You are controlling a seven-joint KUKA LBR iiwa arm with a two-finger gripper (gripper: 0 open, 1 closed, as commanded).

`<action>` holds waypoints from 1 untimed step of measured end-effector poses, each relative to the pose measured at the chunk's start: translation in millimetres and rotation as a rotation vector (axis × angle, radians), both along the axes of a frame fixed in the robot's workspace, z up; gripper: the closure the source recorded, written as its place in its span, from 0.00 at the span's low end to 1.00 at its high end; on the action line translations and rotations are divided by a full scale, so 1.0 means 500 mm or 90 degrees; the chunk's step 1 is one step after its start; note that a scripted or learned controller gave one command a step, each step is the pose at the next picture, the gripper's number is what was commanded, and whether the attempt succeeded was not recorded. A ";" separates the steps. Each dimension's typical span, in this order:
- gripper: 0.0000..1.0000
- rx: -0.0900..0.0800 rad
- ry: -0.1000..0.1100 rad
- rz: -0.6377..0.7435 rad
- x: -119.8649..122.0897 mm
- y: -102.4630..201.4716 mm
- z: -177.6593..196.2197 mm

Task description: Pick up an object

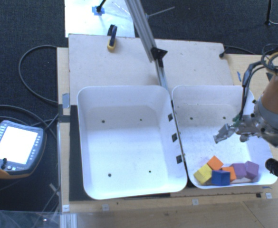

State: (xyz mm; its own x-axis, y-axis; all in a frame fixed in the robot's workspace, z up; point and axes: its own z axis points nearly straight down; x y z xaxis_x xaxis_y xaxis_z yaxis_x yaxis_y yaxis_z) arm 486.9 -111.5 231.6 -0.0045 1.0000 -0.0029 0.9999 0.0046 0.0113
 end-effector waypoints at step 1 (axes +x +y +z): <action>0.00 -0.001 0.007 -0.004 0.141 -0.171 -0.207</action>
